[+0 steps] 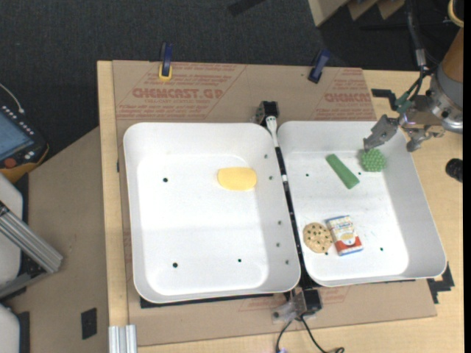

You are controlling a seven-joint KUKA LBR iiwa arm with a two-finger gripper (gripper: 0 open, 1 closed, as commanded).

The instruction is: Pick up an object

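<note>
Bench, viewed from above at a slant; items listed from the near edge to the far edge.

Cable plug (305, 302): at the near edge, between the two bins.

Right bin (423, 219), near part: one round cookie (316, 237) with dark chips, touching at its 3 o'clock side a small carton (344, 235). The carton is red, white and blue with a picture on its face; its print is too small to read. Its long axis runs from 11 to 5 o'clock.

Left bin (147, 219): one yellow oval piece (237, 179), lying flat near the middle, long axis 9 to 3 o'clock.

Right bin, far part: one green bar (342, 171), flat, long axis from 11 to 5 o'clock. At its 2 o'clock, close but apart, one green knobbly ball (373, 160).

Gripper (397, 129): above the far right corner of the right bin, just at 1 o'clock of the green ball. Its fingers stand spread apart, one toward the ball, one toward the bin's edge; nothing sits between them.

Cardboard sheet (221, 83): under both bins. Red printing at the far side reads "CHEMCAST G.P"; a second partial print lies at the far right, with smaller lines unreadable.

Clamps: one yellow and blue (166, 63), one blue (319, 65), on the far edge of the sheet.
</note>
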